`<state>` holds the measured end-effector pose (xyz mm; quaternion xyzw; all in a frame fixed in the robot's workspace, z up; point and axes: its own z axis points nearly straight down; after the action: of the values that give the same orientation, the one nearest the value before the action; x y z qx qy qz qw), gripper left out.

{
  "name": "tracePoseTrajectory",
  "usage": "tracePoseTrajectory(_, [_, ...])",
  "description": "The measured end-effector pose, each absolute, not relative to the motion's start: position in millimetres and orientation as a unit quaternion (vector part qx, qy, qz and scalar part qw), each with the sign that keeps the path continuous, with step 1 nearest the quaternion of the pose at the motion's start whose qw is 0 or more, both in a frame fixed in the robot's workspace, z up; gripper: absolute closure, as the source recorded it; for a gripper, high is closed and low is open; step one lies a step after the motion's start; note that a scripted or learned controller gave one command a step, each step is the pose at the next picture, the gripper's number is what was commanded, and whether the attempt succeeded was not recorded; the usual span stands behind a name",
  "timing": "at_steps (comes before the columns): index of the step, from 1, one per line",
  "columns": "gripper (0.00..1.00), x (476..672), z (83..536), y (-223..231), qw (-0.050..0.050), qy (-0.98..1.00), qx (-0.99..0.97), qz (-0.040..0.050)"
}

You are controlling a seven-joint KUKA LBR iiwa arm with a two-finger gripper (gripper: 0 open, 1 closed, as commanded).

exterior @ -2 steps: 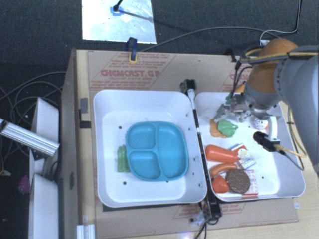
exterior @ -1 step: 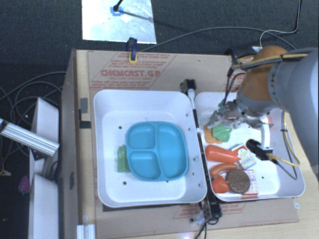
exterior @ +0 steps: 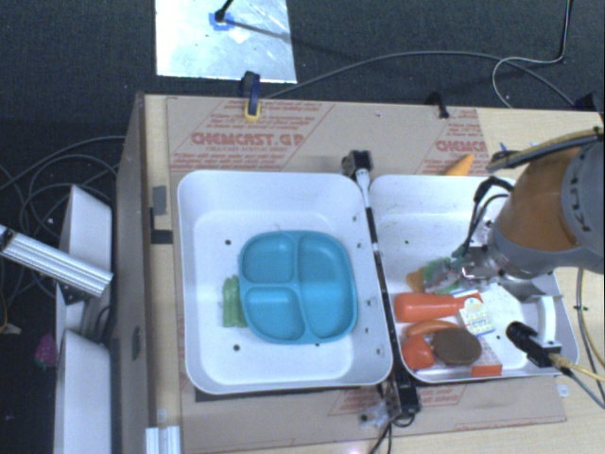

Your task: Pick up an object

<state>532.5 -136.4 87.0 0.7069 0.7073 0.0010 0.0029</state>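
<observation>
The right bin point(exterior: 416, 206) holds a cluster of things in its near half. A long orange piece point(exterior: 425, 305) lies across it, with a brown round thing point(exterior: 457, 347) and a red-orange lump point(exterior: 417, 351) nearer the front. Beside them are a white printed packet point(exterior: 477, 315), a small orange bit point(exterior: 414, 278) and a greenish thing point(exterior: 437, 272). My gripper point(exterior: 470, 265) is low in this bin, right beside the greenish thing and just above the long orange piece. The wrist hides its tips.
In the left bin point(exterior: 203, 253) sits a blue divided plate point(exterior: 298, 285) with a green piece point(exterior: 232, 303) against its left side. An orange thing point(exterior: 458, 165) lies on the bench behind the right bin. My arm covers the right bin's right side.
</observation>
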Motion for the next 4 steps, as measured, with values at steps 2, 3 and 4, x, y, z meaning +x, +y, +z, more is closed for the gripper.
tracePoseTrajectory(2, [0.00,515.0,86.8,-112.6,0.003,0.707,0.707,0.0022])
tracePoseTrajectory(3, [0.00,582.1,86.5,-155.3,0.004,0.708,0.706,0.0017])
tracePoseTrajectory(4, [1.00,583.4,97.9,-154.0,0.003,0.709,0.705,0.0033])
